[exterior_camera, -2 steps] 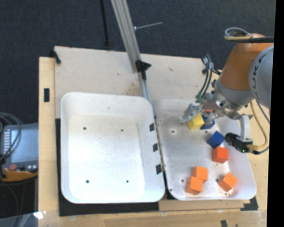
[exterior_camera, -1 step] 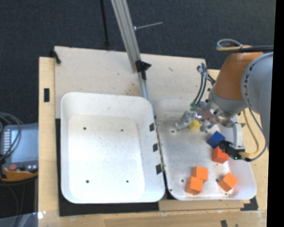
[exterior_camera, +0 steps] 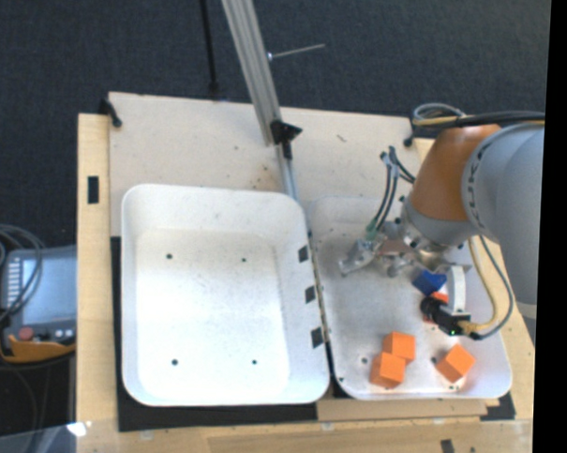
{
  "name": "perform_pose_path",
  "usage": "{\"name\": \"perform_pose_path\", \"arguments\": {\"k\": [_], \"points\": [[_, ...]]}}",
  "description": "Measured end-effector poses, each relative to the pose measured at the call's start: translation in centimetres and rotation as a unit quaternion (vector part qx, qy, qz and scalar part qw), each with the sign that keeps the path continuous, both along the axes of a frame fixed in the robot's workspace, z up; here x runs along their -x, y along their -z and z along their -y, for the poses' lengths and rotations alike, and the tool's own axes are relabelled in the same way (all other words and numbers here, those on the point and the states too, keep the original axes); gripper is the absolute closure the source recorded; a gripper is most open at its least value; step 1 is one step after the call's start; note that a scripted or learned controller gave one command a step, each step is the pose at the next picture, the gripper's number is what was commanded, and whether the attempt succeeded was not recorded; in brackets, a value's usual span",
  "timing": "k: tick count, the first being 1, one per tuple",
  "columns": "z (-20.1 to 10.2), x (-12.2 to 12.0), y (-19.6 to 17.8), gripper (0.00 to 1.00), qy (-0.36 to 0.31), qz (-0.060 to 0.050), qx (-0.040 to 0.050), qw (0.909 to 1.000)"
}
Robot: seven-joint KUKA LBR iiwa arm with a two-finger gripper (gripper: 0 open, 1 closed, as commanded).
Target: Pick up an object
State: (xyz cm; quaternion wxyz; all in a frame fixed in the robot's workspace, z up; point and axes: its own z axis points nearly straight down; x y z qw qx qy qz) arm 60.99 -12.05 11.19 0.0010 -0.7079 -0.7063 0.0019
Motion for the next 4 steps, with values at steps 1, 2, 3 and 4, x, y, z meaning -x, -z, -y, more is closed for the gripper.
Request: {"name": "perform_pose_path", "arguments": {"k": [1,2,3,4], "points": [[0.1,-0.2,-1.4,1.0,0.003,0.003,-0.0007,1.0],[0.4,-1.1,-6.2,1.0,-0.001,0.005,0.0,1.0],[-0.5,-1.3,-11.4,1.0,-0.003,0.006,-0.0002,1.0],[-0.4,-1.4,-13.8,1.0,-0.003,0.004,-0.0003,1.0]]}}
